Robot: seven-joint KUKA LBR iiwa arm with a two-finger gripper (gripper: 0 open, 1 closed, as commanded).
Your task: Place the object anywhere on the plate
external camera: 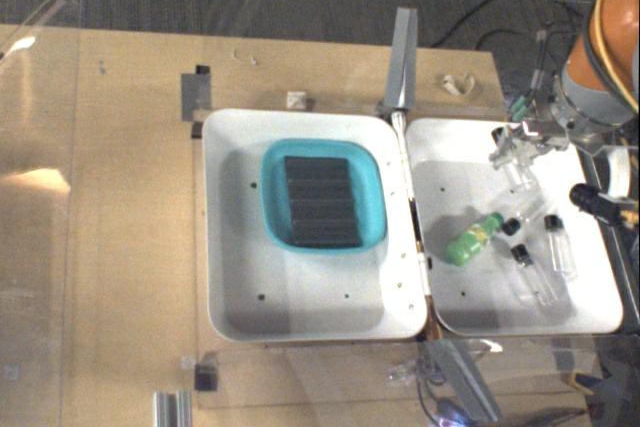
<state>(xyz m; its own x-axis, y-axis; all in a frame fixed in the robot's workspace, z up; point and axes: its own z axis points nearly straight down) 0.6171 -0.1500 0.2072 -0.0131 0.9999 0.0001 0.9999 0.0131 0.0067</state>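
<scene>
A teal plate (372, 205) lies in the left bin, and a dark ridged rectangular pad (322, 202) covers its middle. In the right bin a small green bottle (468, 243) lies on its side, its pale cap end pointing up and right. My gripper (530, 240), with clear fingers and black tips, hangs low over the right bin just right of the bottle. It stands open. The bottle's cap end is close to the nearest black tip, and nothing sits between the fingers.
The two white bins (230, 315) (600, 320) sit side by side on the wooden bench, with a raised divider (412, 215) between them. A grey post (402, 55) stands behind the divider. Cables run at the back right.
</scene>
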